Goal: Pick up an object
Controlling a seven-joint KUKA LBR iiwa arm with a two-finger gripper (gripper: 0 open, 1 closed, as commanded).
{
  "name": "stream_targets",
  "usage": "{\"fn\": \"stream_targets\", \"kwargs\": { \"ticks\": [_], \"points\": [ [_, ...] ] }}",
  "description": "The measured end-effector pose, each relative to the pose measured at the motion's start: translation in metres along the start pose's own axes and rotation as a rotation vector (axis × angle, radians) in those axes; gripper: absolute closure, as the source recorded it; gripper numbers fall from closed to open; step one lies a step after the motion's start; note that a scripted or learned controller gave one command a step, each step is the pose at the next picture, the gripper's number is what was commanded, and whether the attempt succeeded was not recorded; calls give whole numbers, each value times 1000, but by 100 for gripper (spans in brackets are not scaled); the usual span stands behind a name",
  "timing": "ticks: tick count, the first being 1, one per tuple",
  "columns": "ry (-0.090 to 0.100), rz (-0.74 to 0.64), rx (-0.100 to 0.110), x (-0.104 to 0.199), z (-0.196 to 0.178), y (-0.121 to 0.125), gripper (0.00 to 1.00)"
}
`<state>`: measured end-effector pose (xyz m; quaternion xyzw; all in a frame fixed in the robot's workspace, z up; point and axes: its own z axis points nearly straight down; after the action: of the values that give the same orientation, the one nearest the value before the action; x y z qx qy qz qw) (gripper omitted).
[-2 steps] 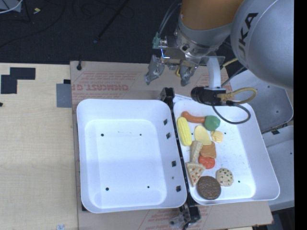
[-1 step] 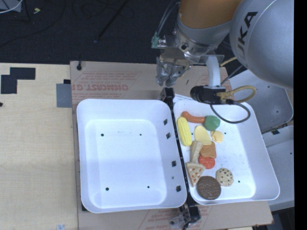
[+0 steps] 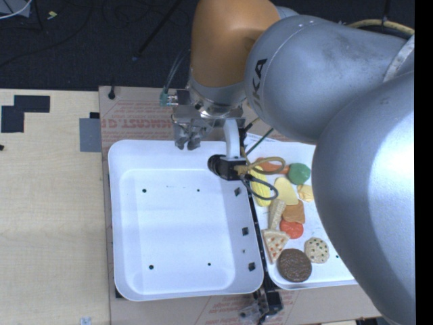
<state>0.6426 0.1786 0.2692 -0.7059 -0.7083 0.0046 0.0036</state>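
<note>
A single fixed camera looked down at a slant from above the bench [image 3: 47, 202], facing the two white bins, with the left bin [image 3: 125, 181] near the middle of the frame and the right bin [image 3: 338, 276] partly cut off toward the lower right. The camera sat close enough that the grey arm [image 3: 338, 93], reaching in from the right, loomed large and covered much of the upper right. Dark floor with cables [image 3: 81, 26] ran across the top, beyond the bench's far edge.
</note>
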Motion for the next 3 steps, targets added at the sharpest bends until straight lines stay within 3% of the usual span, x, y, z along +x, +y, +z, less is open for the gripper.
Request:
{"fn": "stream_targets", "kwargs": {
  "ticks": [1,2,3],
  "points": [
    [1,3,-9,-2,-9,1,0],
    [0,10,-11,-88,-55,-26,0],
    [1,7,-7,-85,-61,-25,100]
  ]
}}
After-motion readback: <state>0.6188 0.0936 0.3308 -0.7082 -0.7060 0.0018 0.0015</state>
